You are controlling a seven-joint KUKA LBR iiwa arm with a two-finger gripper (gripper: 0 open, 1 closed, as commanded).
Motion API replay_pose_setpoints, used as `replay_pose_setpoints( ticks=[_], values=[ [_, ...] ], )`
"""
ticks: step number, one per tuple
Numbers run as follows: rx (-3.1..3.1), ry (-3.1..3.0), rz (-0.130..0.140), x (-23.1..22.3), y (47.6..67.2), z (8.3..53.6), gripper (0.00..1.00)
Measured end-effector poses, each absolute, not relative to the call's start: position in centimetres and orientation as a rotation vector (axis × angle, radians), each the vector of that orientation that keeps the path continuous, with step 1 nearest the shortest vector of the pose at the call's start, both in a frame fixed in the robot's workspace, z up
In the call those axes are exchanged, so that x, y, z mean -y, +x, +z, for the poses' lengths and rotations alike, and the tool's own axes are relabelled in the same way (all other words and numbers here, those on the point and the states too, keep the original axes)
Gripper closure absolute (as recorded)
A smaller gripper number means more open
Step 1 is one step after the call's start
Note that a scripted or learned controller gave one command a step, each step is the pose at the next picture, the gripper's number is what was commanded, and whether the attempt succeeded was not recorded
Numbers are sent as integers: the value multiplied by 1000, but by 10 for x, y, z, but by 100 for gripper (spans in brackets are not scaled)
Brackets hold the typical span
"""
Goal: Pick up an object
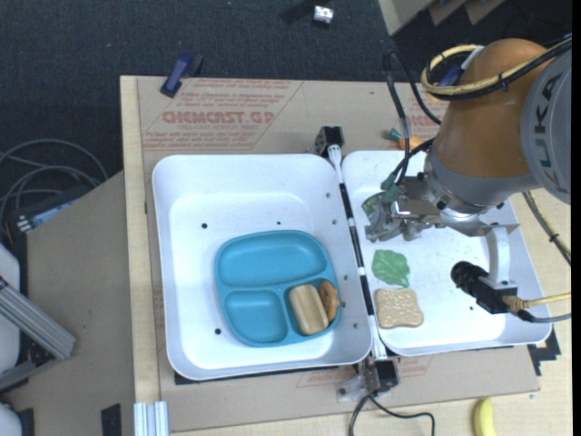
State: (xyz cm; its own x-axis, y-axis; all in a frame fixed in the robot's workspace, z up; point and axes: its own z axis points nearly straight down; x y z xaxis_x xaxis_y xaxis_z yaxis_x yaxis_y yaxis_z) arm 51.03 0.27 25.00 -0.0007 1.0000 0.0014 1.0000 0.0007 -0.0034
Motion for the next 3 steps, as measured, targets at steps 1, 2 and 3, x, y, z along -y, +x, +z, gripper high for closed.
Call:
replay_pose_setpoints(
  ticks=[1,2,3],
  values=[
    [2222,-2221,-1,-38,537,227,100],
    [2219,-2221,4,2,517,234,100],
    [2222,-2225,0,85,556,303,100]
  ],
)
